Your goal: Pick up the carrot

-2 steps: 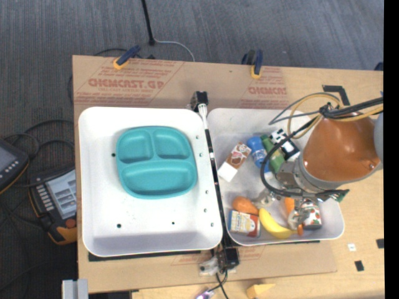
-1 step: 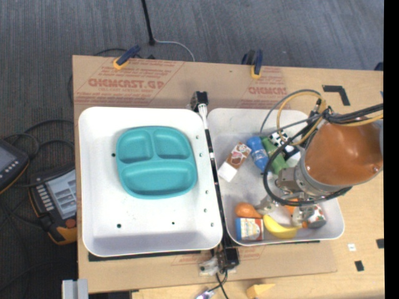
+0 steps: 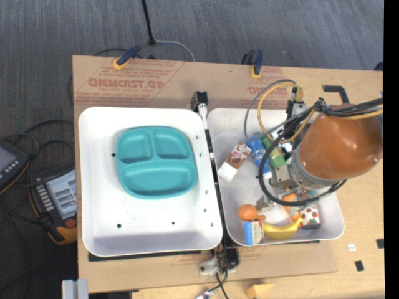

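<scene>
The arm's gripper (image 3: 283, 192) hung over the right bin (image 3: 330, 232); its opening could not be told. The carrot (image 3: 250, 213) lay near-left, crowded by a banana (image 3: 280, 230), risking a wrong grab.

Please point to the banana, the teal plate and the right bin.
banana (image 3: 280, 231): camera view, middle of its yellow curve.
teal plate (image 3: 157, 162): camera view, its centre ridge.
right bin (image 3: 232, 124): camera view, bare upper-left floor.

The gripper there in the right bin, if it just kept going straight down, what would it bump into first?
Probably the carrot lying just under the gripper, with the banana close beside it; below them is the right bin's floor. From this slanted view, depth is hard to judge.
</scene>
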### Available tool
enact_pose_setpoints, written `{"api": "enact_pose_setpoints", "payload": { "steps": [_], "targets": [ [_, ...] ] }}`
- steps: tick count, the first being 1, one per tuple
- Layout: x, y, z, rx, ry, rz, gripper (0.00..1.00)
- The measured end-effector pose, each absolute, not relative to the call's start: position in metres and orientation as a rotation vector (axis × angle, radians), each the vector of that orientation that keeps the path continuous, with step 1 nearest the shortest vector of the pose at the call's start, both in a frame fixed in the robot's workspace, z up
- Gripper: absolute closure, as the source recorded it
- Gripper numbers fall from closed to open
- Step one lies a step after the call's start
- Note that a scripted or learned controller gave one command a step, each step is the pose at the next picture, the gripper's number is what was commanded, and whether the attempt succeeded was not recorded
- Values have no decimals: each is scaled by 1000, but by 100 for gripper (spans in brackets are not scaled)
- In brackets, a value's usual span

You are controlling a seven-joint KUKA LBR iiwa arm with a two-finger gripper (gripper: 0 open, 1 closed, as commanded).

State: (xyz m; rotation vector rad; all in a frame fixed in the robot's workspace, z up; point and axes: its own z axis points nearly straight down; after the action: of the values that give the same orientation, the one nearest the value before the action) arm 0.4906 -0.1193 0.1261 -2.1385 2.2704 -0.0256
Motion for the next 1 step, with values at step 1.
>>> {"api": "enact_pose_setpoints", "payload": {
  "steps": [1],
  "targets": [
    [484,-50,184,-2663,1660,3,0]
  ]
}}
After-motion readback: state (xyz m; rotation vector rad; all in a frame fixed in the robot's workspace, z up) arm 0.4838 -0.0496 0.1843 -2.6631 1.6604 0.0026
